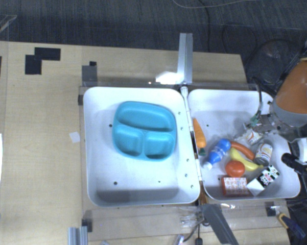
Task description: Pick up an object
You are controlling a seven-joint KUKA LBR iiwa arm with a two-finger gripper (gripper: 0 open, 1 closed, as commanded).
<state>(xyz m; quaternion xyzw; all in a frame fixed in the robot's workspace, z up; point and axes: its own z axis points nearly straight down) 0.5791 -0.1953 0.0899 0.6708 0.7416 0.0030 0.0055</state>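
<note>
The right bin [230,103] holds a cluster of small items: an orange carrot [198,132] along its left wall, a blue bottle [217,151], a red-orange sausage shape [242,150], a yellow banana [249,163], a red tomato [235,168], a red box [235,186] and a black-and-white dotted block [268,176]. My gripper [259,120] hangs at the bin's right side, just above a crumpled white packet [250,136] and a small white jar [264,151]. Nothing is seen held in it.
The left bin [99,157] carries a large blue divided tray [143,130]. A metal post [185,60] stands behind the wall shared by the bins. The orange-banded arm [298,91] covers the right bin's far right corner. Cables lie on the dark floor behind.
</note>
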